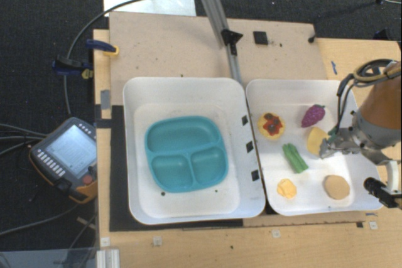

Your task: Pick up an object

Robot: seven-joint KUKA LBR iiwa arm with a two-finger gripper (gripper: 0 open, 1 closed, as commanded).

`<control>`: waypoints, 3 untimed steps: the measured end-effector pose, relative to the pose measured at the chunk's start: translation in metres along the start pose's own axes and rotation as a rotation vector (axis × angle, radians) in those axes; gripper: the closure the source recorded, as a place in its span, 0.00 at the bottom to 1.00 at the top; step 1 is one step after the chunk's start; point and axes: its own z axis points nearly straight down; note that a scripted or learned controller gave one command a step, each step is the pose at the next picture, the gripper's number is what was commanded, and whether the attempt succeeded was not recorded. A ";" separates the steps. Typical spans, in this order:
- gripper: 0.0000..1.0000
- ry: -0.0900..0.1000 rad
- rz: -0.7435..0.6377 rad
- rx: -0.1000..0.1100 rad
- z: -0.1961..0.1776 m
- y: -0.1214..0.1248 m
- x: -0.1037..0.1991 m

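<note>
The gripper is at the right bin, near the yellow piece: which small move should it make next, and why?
Probably a short descent onto the yellow piece. The gripper sits at that piece's right edge in the right bin, and nothing shows between its fingers. The green item and the purple item lie farther off, so the yellow piece looks the nearest target.

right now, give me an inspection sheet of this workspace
surface: bench bearing left bin and right bin
job's things: right bin holds purple piece, yellow wedge, red-topped round, green stick, small yellow piece, tan disc
clutter: teal divided tray in left bin
grippers: hand low beside yellow wedge; grip unclear
cables: black cables across bench edge and floor
surroundings: pendant on floor, clamps
</note>
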 end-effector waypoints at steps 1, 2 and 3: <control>1.00 -0.003 -0.003 0.006 -0.051 0.012 0.004; 1.00 -0.003 -0.003 0.006 -0.094 0.014 0.003; 1.00 -0.003 -0.004 0.005 -0.151 0.026 0.005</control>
